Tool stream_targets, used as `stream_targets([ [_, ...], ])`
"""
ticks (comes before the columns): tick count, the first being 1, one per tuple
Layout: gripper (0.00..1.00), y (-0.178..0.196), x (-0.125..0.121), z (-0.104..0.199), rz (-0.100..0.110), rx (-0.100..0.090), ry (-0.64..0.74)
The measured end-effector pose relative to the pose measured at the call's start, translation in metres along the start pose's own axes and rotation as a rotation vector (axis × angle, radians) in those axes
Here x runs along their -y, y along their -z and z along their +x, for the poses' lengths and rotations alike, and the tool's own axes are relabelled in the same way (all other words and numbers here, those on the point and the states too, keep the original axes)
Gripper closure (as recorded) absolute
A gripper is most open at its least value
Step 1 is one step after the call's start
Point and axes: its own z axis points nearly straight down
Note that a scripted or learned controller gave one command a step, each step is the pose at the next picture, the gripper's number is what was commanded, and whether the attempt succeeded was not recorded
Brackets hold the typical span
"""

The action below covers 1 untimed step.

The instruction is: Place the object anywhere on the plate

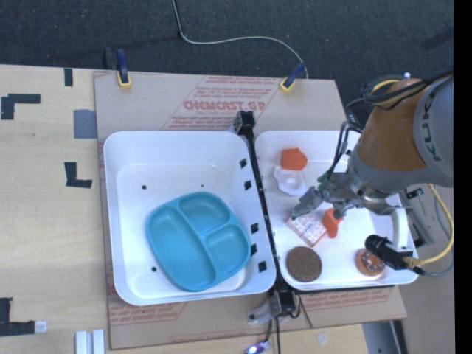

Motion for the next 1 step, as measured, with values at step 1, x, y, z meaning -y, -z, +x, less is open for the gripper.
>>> stream_targets([
  [1,0.0,0.006,-0.003,0.0001,-0.013,0.002,0.003],
])
